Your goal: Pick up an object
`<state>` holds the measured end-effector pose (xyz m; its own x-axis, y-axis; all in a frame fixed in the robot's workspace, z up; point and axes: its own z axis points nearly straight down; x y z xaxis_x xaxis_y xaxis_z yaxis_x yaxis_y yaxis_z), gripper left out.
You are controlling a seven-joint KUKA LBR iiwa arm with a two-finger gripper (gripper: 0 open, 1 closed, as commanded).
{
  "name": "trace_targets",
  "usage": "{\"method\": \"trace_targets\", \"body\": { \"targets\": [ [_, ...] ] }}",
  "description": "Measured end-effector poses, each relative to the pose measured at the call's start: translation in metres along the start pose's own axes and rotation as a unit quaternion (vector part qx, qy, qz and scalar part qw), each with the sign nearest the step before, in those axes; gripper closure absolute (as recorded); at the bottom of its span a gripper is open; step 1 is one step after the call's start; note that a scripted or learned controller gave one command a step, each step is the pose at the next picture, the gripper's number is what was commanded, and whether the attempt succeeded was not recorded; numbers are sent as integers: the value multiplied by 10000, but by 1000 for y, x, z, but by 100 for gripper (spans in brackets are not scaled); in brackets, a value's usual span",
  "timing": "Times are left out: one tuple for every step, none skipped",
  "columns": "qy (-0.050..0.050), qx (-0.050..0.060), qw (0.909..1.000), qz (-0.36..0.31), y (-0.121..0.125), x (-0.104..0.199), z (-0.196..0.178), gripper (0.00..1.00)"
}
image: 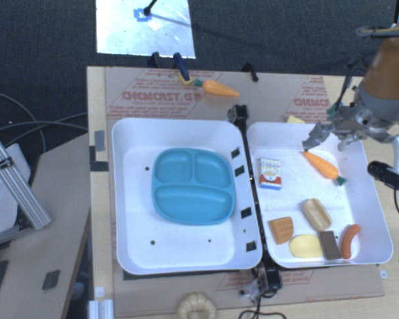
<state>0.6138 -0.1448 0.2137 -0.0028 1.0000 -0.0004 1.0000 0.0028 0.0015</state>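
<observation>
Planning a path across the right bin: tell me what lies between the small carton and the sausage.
In the camera view, the bread roll lies between the small carton and the sausage.

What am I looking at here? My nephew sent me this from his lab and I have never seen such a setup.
This is a single camera picture taken from above a bench, looking down at a slant. The grey and orange shape at the right is a robot arm; its two-finger gripper hangs over the right bin, just above a toy carrot. I see nothing between its fingers. The left bin holds a blue divided plate. The right bin also holds a small box, a bread roll, a sausage and a few other toy foods. A second carrot lies on the board behind the bins.
</observation>
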Motion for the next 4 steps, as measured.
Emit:
{"method": "trace_targets", "body": {
  "targets": [
    [-2, 3, 10000, 6, -1, -2, 41, 0],
    [4, 16, 10000, -14, 7, 4, 97, 0],
    [-2, 3, 10000, -7, 8, 5, 130, 0],
    [-2, -16, 10000, -12, 9, 4, 118, 100]
  ]
}}
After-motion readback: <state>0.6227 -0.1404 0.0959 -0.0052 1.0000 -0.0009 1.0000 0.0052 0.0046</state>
